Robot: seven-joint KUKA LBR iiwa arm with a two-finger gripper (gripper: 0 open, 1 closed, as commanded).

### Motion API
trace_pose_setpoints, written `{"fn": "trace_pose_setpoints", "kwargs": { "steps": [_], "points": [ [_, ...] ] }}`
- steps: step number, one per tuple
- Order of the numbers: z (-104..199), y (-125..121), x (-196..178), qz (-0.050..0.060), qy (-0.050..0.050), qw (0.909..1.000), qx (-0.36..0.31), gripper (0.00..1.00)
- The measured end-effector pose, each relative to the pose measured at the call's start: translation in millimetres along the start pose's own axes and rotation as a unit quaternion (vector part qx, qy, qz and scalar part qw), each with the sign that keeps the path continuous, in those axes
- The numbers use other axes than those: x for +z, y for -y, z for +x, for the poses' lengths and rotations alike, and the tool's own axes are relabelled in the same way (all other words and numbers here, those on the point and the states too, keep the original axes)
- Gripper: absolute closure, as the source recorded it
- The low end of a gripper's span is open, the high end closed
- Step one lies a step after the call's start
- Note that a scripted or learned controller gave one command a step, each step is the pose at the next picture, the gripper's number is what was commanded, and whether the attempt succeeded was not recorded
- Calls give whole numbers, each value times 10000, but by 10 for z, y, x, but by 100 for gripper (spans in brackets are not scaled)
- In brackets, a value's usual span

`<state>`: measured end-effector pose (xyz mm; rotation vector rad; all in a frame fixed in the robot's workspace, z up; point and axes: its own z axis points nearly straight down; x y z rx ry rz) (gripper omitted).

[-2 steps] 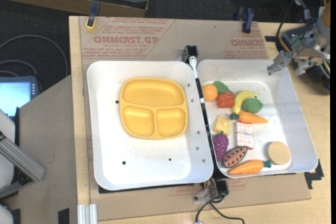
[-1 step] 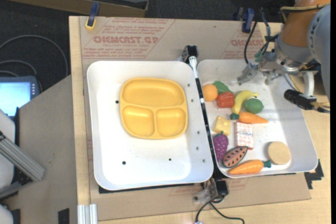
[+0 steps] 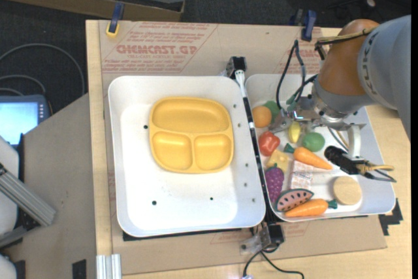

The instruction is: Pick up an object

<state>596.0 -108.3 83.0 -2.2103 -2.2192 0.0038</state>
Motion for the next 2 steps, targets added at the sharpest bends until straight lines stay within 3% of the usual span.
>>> {"fn": "trace_pose_setpoints", "kwargs": {
  "steps": [1,2],
  "points": [
    [-49,-36,-120,-55,27,10000,24,100],
    [862,322,-1064,-70,13,10000,-20,100]
  ]
}}
